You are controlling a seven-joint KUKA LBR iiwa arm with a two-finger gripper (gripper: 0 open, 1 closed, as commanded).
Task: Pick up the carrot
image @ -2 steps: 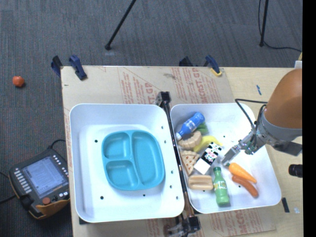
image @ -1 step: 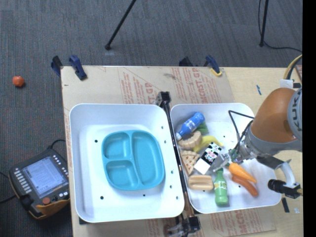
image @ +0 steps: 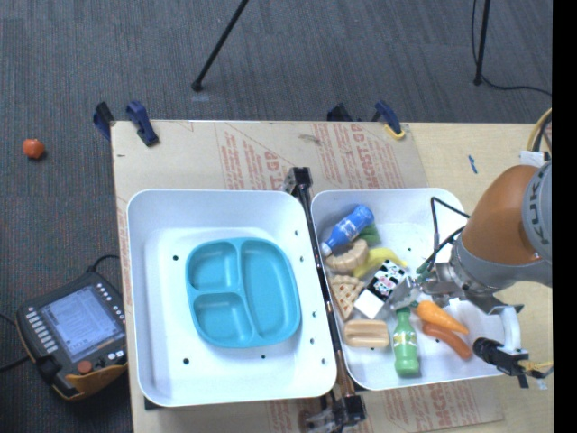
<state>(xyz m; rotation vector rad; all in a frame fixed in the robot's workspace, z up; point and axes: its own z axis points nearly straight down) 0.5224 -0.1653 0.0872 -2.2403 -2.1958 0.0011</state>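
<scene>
The carrot (image: 439, 316) is orange and lies slanted in the right bin (image: 424, 201), toward its front right. Right beside it on the near side lies a darker orange-red piece (image: 451, 341) of much the same shape. My gripper (image: 406, 293) reaches in from the right and is low over the bin, just left of the carrot's upper end and next to a black-and-white carton (image: 388, 280). The grey wrist (image: 478, 273) and its orange band (image: 509, 215) hide the bin's right side. I see nothing held in the gripper.
The right bin is crowded: a green bottle (image: 406, 343), a hot dog (image: 365, 334), a waffle (image: 344, 291), a white block (image: 368, 304), a blue bottle (image: 349, 226), a bread roll (image: 343, 261). The left bin (image: 153, 242) holds a blue divided plate (image: 243, 291).
</scene>
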